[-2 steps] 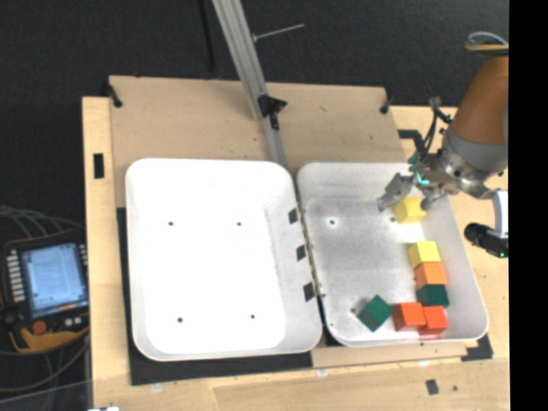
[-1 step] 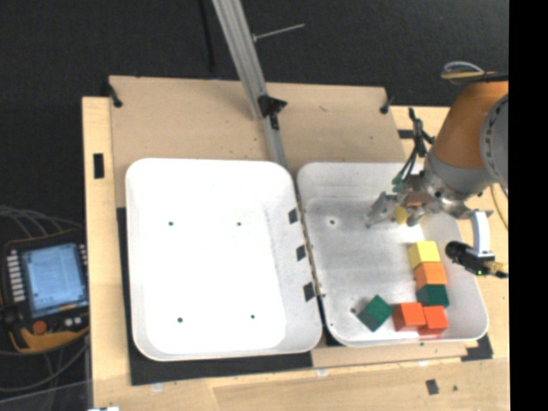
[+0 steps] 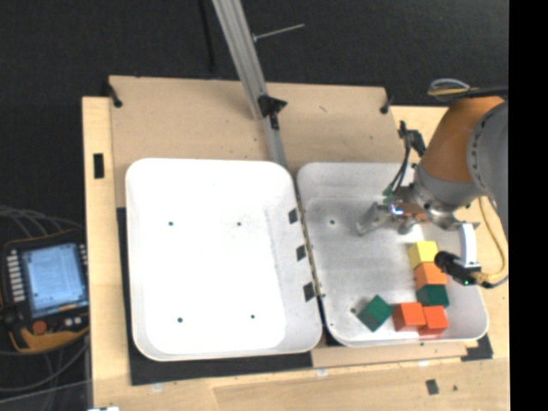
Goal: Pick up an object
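My gripper [image 3: 383, 217] hangs over the upper middle of the right bin [image 3: 342, 255], reaching in from the right under the orange-banded wrist [image 3: 454, 144]. It is over bare bin floor, up and left of the blocks. A yellow block [image 3: 422, 253] lies just below and right of it. Under that sit an orange block [image 3: 430, 274] and a dark green block [image 3: 433, 294]. Along the bin's near edge lie a green block [image 3: 374, 312], tilted, and two orange-red blocks [image 3: 409, 315] [image 3: 434, 318] side by side.
The left bin [image 3: 210, 255] lies beside the right one, joined by small clips at the shared rim. A slanted metal pole [image 3: 248, 58] rises from behind the bins. A tablet pendant [image 3: 47, 281] sits off the bench at the far left.
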`<state>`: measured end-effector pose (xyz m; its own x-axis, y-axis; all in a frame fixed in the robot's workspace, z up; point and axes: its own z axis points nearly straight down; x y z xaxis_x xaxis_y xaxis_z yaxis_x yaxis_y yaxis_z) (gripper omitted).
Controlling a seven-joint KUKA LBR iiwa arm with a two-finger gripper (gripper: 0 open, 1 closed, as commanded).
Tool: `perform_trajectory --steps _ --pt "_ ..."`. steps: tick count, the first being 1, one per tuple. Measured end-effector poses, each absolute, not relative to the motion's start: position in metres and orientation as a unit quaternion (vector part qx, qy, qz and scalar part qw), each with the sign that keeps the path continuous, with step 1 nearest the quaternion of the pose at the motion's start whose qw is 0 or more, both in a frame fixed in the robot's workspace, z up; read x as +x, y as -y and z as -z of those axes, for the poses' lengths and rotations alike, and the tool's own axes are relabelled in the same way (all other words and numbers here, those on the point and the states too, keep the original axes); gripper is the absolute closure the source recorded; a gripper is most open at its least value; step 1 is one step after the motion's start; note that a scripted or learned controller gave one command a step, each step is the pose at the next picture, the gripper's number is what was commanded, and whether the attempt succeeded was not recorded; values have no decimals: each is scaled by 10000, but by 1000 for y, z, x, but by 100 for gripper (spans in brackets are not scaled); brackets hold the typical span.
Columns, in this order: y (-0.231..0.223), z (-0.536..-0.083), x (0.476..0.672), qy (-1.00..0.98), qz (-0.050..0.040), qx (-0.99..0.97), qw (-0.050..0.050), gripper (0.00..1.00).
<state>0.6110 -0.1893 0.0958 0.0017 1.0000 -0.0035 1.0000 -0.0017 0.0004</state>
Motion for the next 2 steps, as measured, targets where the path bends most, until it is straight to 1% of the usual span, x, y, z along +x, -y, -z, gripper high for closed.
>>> perform_trajectory --steps 1,2 --pt "190 -109 612 -7059 -9 7083 37 100" --pt "185 -166 606 -7071 -16 7071 24 100"
